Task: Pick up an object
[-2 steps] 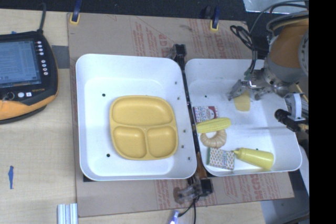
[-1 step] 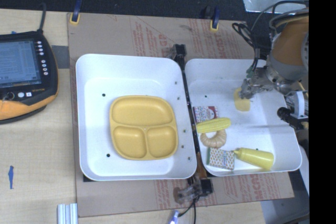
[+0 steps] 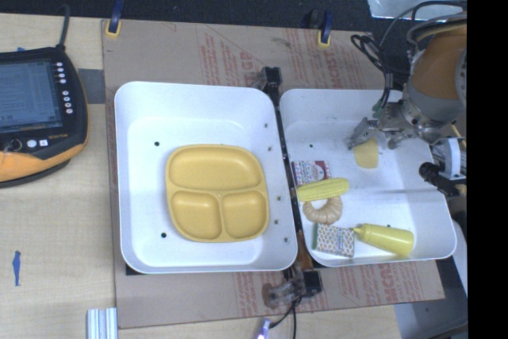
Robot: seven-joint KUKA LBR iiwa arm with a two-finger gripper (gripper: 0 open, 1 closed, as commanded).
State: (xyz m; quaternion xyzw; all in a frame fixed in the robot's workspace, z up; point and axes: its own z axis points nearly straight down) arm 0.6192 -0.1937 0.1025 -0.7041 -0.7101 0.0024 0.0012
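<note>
My gripper [image 3: 374, 140] hangs over the upper right part of the right bin [image 3: 317, 109], its two dark fingers spread open. A small pale yellow block [image 3: 367, 156] lies on the bin floor just below the fingertips, closer to the left finger; it is not clamped. Lower in the same bin lie a corn cob [image 3: 321, 189], a tan ring-shaped pastry [image 3: 323, 209], a yellow squeeze bottle [image 3: 386, 237], a red-and-white packet [image 3: 309, 171] and a green-and-white packet [image 3: 334, 240].
The left bin [image 3: 131, 115] holds a yellow divided plate [image 3: 216, 192]. A teach pendant with a screen [image 3: 33, 113] rests on the bench at far left. The arm's grey body and cables [image 3: 432, 71] rise over the right bin's right rim.
</note>
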